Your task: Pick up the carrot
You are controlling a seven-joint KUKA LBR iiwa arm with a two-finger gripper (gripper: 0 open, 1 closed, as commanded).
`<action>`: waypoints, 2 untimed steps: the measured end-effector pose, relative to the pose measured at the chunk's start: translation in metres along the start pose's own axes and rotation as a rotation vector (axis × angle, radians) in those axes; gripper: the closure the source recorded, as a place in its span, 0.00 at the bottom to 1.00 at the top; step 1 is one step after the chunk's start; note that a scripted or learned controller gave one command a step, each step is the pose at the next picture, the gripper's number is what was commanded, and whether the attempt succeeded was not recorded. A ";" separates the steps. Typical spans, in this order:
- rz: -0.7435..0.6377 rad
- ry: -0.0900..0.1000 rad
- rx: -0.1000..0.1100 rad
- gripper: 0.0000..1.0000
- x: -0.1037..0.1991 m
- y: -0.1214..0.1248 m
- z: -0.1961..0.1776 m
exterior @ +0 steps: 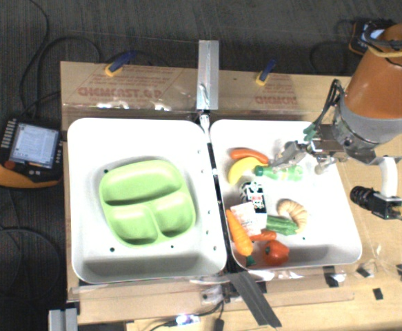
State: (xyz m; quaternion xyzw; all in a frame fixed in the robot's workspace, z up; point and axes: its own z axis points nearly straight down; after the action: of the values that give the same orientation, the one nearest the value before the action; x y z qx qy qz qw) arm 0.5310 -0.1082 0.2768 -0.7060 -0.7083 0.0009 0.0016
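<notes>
The carrot (238, 232) is an orange tapered toy lying along the left wall of the right bin (338, 205), near its front corner. It rests against a red pepper (274, 251) and a green cucumber (281, 225). My gripper (287, 157) hangs over the back half of the same bin, just above a bright green toy (283, 174). It is well behind and to the right of the carrot and is not touching it. Nothing shows in its grasp.
Also in the right bin are a yellow banana (237, 169), an orange-red piece (250, 154), a black-and-white carton (255, 197) and a tan croissant (294, 209). The left bin (83, 205) holds a green divided tray (147, 200). A pendant (28, 150) lies left of the bench.
</notes>
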 end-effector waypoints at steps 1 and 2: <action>-0.224 0.001 0.001 0.00 0.012 -0.035 0.153; -0.391 -0.013 -0.023 0.00 0.001 -0.041 0.186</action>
State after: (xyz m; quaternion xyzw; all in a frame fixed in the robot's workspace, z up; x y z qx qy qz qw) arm 0.4897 -0.1068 0.0908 -0.5550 -0.8318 -0.0032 -0.0109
